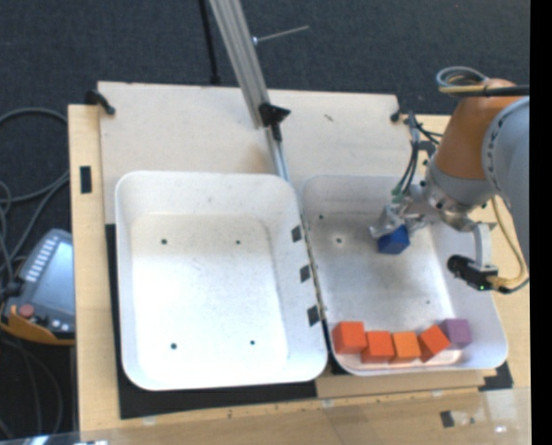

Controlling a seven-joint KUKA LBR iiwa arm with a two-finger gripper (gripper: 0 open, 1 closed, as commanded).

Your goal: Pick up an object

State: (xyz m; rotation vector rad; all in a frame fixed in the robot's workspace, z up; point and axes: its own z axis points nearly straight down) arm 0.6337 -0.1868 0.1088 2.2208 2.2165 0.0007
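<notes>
My gripper [392, 226] reaches into the right bin [350, 276] near its back right part. A small blue block [393, 241] sits between the grey fingertips, its top tucked under them, and the gripper is shut on it. I cannot tell whether the block rests on the bin floor or hangs just above it. The orange-banded wrist [466, 146] stands over the bin's right rim.
Several orange blocks [379, 345] and a purple block [456, 331] line the right bin's front wall. The left bin [132, 248] lies beside it. A slanted metal pole [246, 58] rises behind the bins. Cables and a pendant [48, 281] lie left of the bench.
</notes>
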